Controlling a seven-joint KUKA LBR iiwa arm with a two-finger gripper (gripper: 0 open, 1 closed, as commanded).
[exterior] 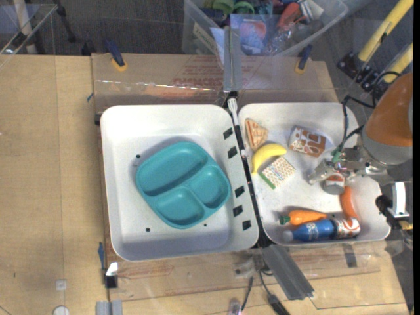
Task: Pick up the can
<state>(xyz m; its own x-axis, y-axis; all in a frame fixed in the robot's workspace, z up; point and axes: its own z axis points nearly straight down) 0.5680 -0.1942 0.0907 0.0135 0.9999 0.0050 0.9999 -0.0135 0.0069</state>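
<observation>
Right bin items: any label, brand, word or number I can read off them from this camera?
None can be read.
Blue can: print blurred.
Patterned box beside the banana: dots only, no letters resolved.
Brown-and-white packet: markings too small.
Teal divided plate: bare.

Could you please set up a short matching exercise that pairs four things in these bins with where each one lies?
Things:
1. teal plastic divided plate
2. yellow toy banana
3. blue drink can with a red end
4. orange toy carrot

Places:
A. along the near wall of the right bin, lying on its side
B. in the left bin, alone
C. in the right bin near the divider, just above a speckled pale block
D. just above the can, lying flat alongside it

Pairs: 1-B, 2-C, 3-A, 4-D
</observation>
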